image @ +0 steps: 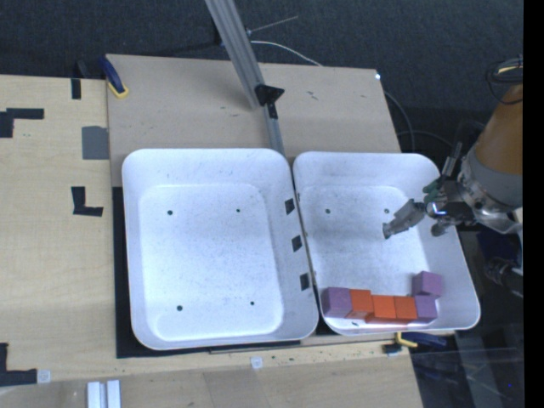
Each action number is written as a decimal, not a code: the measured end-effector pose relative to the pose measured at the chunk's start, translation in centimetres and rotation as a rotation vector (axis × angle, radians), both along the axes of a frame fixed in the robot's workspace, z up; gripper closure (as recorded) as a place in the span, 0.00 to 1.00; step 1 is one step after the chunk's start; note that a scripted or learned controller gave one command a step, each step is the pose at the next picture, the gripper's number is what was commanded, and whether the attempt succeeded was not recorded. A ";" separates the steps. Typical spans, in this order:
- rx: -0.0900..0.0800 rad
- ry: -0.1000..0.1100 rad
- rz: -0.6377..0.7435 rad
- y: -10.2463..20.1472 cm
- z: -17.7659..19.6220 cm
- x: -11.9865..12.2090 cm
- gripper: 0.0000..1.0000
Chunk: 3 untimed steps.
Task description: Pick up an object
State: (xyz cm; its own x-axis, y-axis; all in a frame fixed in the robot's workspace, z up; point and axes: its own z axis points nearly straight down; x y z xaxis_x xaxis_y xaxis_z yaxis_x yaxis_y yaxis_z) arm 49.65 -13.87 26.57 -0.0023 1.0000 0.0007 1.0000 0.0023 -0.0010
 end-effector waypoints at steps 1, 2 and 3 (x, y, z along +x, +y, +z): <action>0.001 0.003 0.005 6.4 -3.0 2.8 0.00; -0.003 -0.009 0.000 5.5 5.2 5.0 0.00; -0.001 0.006 0.001 6.7 -7.0 12.3 0.00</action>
State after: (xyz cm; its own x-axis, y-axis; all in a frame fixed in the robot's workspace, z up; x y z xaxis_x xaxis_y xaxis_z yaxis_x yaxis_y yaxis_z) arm 61.96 -7.12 19.58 -0.0031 1.0000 -0.0006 1.0000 0.0031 -0.0075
